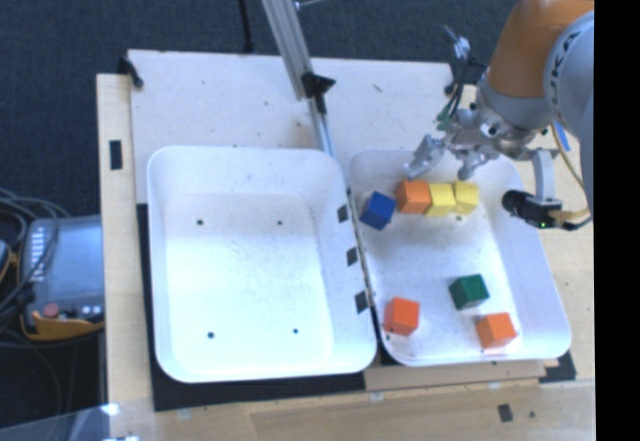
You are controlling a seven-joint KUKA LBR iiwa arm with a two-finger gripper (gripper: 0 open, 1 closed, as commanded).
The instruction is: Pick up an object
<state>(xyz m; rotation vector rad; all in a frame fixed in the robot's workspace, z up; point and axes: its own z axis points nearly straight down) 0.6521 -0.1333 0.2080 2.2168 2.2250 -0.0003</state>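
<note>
My gripper (447,161): two metal fingers spread apart, nothing between them, poised over the far end of the right bin (520,259), just above a row of blocks. Row, directly beneath my fingers: one orange block (414,196), then two yellow blocks (453,198), touching side by side, faces plain and matte. Blue block (377,210): just left of the row, turned at an angle, near the bin's left wall. Green block (468,291): dark, mid-bin toward the near side, standing apart. Second orange block (402,315): near left corner. Third orange block (496,329): near right corner, just below the green one. Left bin (250,259): white, shallow, beside the right bin. My arm (535,54): grey with orange band, entering from the right.
</note>
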